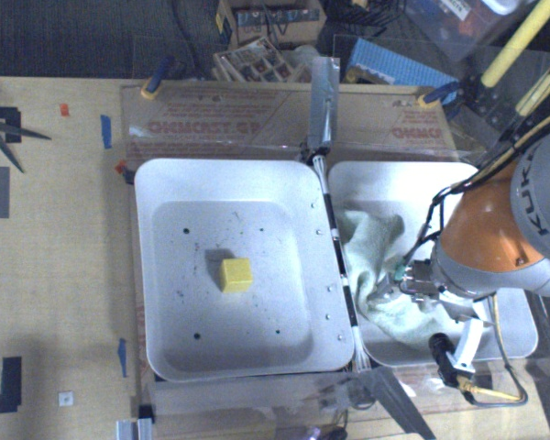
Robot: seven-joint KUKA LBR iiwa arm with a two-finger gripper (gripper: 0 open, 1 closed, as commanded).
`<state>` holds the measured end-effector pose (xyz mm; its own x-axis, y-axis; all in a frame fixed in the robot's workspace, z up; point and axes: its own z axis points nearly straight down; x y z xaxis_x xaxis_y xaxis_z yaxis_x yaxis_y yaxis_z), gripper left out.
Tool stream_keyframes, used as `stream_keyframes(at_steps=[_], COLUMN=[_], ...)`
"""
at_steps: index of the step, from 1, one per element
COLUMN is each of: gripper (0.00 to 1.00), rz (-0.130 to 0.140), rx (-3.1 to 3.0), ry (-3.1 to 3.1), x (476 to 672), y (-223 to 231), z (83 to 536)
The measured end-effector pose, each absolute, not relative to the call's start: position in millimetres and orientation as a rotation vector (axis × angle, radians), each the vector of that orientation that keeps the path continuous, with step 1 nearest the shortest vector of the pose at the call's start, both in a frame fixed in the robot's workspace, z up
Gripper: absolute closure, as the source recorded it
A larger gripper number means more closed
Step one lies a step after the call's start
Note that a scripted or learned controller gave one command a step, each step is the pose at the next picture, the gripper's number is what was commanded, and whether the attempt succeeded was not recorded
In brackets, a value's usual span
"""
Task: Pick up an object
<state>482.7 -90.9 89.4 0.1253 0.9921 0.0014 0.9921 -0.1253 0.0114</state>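
Nearest you, your gripper (385, 291) reaches down into the right bin (522, 337) onto a pale green cloth (371, 236); whether it is spread or closed, you cannot tell. Farther left, a yellow block (236, 274) sits mid left bin (165, 191).

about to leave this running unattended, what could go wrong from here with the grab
1. The pincer is down on the pale green cloth in the right bin. Soft, crumpled fabric may slip free or come up only partway and drag.
2. The cloth lies against the divider side of that bin, so the pincer could knock the rim there.
3. The yellow block sits alone in the left bin, far from the arm; this try looks unlikely to reach it.
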Motion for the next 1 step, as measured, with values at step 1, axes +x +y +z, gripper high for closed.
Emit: stream_keyframes(at_steps=[1], gripper=[1.00], rz=[0.019], rx=[2.356], ry=[2.061], x=[483.6], y=[-93.7], z=[100.1])
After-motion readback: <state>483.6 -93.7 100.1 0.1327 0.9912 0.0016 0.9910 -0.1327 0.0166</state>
